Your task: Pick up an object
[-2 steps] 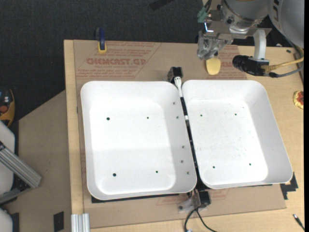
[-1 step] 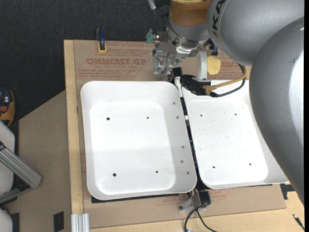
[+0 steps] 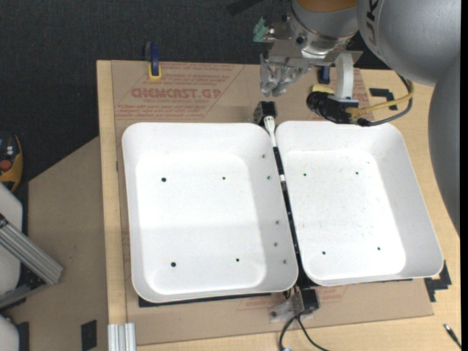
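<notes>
Both white bins (image 3: 208, 210) sit before you; beyond their far rims the pincer (image 3: 276, 85) hangs over the tabletop (image 3: 197, 93), its state unreadable.

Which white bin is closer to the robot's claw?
The right bin. The gripper hangs just past its far left corner, on the arm's side; the left bin stretches farther away.

A dark carpet (image 3: 80, 20) lies behind a tan board (image 3: 186, 86) (red lettering printed across its far end). An aluminium rail (image 3: 29, 251) slants at the left edge, evenly lit.
</notes>
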`<state>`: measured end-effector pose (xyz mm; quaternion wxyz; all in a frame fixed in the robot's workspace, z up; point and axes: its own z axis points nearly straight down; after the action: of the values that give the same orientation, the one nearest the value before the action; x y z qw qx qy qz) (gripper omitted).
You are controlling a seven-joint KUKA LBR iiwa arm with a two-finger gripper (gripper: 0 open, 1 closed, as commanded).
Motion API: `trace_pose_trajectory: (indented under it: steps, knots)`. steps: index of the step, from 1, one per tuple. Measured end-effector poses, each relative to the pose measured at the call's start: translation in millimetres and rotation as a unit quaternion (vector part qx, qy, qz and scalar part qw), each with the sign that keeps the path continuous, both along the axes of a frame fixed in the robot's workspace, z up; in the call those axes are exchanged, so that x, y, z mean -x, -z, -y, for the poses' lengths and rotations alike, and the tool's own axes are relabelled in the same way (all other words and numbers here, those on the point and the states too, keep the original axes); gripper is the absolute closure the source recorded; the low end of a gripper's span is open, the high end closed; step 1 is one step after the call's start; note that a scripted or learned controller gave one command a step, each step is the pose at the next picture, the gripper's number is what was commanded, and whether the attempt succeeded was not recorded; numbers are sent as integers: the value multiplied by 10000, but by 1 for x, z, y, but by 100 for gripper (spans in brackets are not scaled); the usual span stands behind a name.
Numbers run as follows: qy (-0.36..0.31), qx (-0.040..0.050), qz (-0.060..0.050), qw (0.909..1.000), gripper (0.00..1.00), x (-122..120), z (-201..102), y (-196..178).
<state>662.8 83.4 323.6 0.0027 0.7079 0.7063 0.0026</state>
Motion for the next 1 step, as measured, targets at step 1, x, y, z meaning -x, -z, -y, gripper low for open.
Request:
trace_pose_trajectory:
  steps: [1]
  knots:
    - [-36, -3, -89, 10000, 100, -2, -58, 106]
